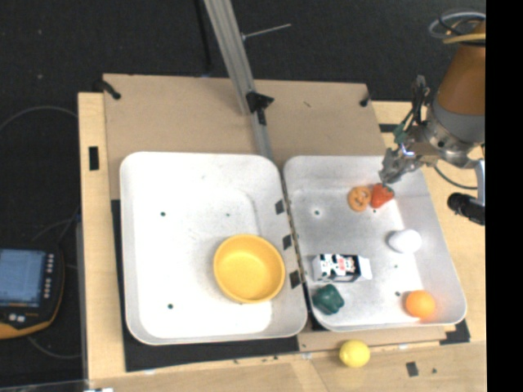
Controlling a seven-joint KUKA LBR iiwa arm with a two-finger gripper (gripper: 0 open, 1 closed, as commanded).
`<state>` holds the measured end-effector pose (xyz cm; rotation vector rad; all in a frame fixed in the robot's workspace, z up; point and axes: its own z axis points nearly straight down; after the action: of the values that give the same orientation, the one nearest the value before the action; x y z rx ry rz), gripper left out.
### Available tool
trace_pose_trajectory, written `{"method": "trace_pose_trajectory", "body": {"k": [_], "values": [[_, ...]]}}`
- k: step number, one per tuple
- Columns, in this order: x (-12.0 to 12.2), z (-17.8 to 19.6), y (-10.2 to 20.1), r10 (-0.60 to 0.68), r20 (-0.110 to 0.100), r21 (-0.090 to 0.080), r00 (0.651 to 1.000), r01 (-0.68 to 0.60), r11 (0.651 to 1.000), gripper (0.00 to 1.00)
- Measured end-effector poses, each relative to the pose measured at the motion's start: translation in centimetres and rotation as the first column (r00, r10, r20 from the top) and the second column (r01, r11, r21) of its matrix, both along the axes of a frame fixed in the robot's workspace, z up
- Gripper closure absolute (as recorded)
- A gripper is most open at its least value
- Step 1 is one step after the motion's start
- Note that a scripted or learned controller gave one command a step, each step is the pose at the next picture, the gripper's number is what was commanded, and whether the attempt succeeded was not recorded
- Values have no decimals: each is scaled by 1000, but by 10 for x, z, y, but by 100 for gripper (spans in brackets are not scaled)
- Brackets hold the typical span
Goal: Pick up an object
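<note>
Camera view puts my gripper (398, 168), whose grip state I cannot tell, just above the red object (382, 196) touching the orange ball (358, 198), so I may nudge both apart.

I see the tan wooden bench (196, 113) carrying two shallow white plastic bins, left (163, 186) and right (327, 178), side by side; a small yellow lemon-like ball (354, 354) lies lower right, just below the right bin.

Small red object (382, 196) touching orange piece (358, 198), right bin.
</note>
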<state>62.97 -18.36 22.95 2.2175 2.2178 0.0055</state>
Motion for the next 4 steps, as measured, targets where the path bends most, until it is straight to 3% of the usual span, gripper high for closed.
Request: {"method": "trace_pose_trajectory", "body": {"k": [1, 4], "values": [[1, 19, -1, 2, -2, 1, 1000, -2, 1000, 100], [-4, 29, 155, 2, -6, 2, 1000, -2, 1000, 100]]}}
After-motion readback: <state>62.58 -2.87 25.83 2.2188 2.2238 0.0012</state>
